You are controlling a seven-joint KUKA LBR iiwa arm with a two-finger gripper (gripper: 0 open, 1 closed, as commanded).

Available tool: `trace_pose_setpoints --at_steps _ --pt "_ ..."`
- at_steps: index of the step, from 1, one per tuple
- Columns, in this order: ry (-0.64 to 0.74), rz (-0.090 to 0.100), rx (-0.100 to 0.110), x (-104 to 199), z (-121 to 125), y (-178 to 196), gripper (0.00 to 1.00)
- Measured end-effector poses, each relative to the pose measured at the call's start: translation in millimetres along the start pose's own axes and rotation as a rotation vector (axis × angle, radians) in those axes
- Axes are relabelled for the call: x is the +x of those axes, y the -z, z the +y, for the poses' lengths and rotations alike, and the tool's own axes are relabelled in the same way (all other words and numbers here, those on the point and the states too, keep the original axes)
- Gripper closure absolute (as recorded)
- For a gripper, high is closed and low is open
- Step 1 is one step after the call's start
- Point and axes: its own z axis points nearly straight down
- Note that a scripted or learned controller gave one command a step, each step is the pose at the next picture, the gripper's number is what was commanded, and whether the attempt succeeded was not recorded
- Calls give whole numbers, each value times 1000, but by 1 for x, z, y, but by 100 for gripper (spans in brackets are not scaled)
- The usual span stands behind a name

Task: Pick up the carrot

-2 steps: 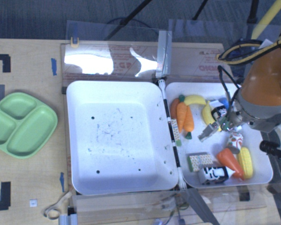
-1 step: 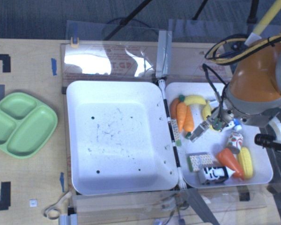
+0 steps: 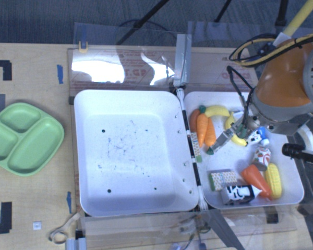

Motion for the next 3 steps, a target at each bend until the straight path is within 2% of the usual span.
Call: trace_pose_setpoints --at_steps 1,2,3 --pt "274 3 1 0 -16 0 0" --pt "219 0 -1 13 8 0 0" --pt "135 -5 -7 -44 22 -96 0"
